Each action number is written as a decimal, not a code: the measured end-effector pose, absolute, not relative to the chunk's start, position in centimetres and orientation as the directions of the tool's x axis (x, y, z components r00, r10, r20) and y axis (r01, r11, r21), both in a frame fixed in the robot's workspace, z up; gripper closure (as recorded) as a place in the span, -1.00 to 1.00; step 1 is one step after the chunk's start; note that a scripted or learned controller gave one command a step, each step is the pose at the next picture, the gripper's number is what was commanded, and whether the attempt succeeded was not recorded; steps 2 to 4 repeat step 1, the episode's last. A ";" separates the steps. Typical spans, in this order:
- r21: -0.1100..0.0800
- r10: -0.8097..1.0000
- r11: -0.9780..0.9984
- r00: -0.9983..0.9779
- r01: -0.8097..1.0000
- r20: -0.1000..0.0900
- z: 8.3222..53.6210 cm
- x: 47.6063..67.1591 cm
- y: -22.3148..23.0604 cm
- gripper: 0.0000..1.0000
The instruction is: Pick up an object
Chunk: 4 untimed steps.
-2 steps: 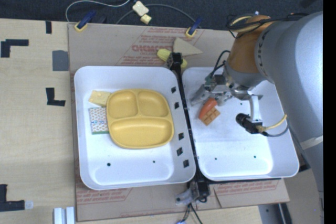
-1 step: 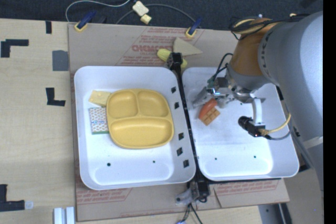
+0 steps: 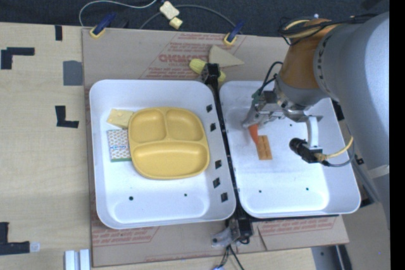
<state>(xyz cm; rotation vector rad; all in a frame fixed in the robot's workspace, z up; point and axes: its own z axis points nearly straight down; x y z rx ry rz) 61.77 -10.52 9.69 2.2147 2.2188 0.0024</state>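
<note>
In the right bin (image 3: 291, 199) lies a small orange block (image 3: 262, 148), with a smaller red-orange piece (image 3: 253, 132) touching its upper left end. My gripper (image 3: 258, 117) is low over the bin, just above that red-orange piece, its metal fingers pointing down-left. The arm's grey body and orange band (image 3: 304, 63) reach in from the upper right. In the left bin (image 3: 114, 205) a yellow three-compartment plate (image 3: 168, 142) rests, with a pale yellow card (image 3: 118, 117) and a patterned sponge-like pad (image 3: 118, 144) tucked at its left side.
A black divider clip strip (image 3: 218, 136) runs between the two bins. A black cable loop with a plug (image 3: 305, 150) hangs off the wrist over the right bin. Yellow and tan scraps (image 3: 215, 63) lie on the cardboard behind the bins.
</note>
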 end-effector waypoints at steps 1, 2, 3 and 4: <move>0.009 1.000 0.012 -0.012 1.000 0.004 19.1 62.0 -0.8 1.00; 0.009 1.000 0.012 -0.012 1.000 0.004 19.1 62.0 -0.8 1.00; 0.009 1.000 0.012 -0.012 1.000 0.004 19.1 62.0 -0.8 1.00; 0.009 1.000 0.012 -0.012 1.000 0.004 19.1 62.0 -0.8 1.00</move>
